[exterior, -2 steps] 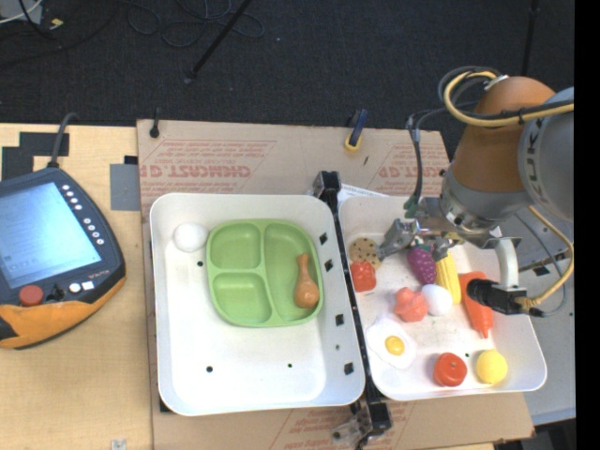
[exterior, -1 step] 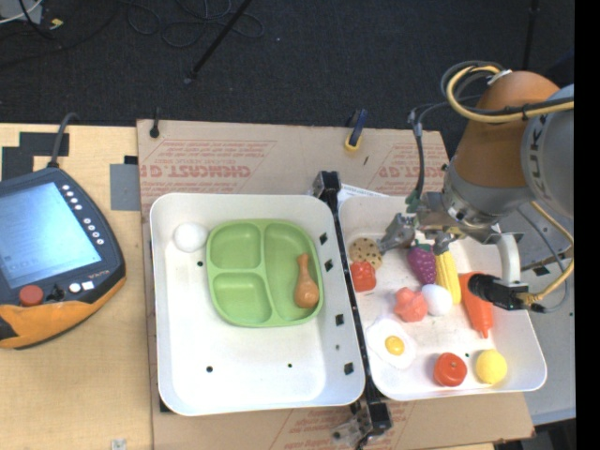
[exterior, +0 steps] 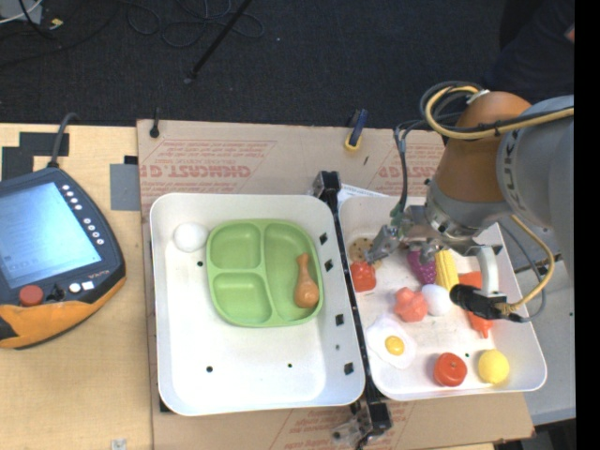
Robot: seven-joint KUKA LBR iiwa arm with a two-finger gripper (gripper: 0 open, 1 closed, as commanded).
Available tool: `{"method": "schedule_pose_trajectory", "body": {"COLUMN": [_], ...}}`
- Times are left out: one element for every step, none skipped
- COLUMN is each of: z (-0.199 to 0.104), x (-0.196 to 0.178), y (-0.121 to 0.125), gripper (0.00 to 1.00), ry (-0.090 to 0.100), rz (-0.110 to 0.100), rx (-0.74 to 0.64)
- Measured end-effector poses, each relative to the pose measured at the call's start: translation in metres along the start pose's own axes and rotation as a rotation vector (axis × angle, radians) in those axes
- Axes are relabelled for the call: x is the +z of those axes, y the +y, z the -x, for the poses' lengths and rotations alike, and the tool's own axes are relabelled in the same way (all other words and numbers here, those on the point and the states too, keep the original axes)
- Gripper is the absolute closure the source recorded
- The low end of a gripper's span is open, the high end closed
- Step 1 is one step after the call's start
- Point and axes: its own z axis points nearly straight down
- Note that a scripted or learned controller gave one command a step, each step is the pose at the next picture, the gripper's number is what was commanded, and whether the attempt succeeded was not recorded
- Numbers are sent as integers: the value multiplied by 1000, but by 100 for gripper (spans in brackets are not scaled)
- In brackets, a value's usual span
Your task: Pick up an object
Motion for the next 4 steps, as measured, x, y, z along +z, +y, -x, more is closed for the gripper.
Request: {"method": "schedule_pose_trajectory", "body": {"z": [-4, -6, -4, 3], "x": [38, 64, 53, 9], "y": [-2, -2, -3, -3], "gripper": [0, 0, 100, 100], "ry": [-1, 0, 1, -1], "rz": [5, 1, 0, 7], "rx": [4, 4, 10, 12]}}
